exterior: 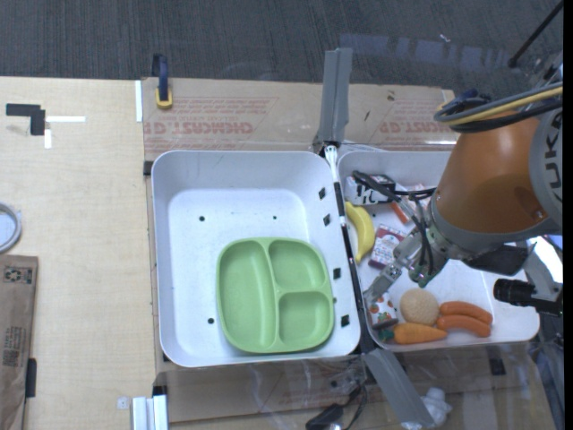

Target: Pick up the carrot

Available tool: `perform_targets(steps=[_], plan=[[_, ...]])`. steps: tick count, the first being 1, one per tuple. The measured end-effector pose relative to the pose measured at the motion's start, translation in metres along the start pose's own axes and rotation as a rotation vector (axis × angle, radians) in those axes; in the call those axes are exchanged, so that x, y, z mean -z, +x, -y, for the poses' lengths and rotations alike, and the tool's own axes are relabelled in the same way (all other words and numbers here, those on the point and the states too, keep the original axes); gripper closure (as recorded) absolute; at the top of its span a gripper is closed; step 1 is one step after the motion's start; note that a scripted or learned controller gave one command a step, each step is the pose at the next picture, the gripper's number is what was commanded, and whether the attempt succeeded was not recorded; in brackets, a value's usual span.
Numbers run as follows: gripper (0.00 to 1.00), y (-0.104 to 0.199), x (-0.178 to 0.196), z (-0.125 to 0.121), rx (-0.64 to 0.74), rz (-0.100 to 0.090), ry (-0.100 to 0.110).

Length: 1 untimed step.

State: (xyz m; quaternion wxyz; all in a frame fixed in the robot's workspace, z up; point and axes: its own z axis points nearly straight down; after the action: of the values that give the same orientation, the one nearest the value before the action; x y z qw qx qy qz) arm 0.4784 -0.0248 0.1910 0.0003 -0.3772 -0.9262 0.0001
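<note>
The carrot, orange with a small green end pointing left, lies along the front wall of the right bin. My gripper hangs over the middle of that bin, just above and slightly left of the carrot. It looks open, with nothing between its fingers. A round tan bun-like piece sits between the gripper and the carrot.
Two orange-red sausage-shaped pieces lie right of the carrot. A banana, a small packet and other small items crowd the right bin's left side. The left bin holds a green divided plate.
</note>
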Motion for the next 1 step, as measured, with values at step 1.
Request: perform_targets(steps=[1], plan=[[0.00, -0.0200, 0.0001, 0.0213, 0.071, 0.000, 0.000]])
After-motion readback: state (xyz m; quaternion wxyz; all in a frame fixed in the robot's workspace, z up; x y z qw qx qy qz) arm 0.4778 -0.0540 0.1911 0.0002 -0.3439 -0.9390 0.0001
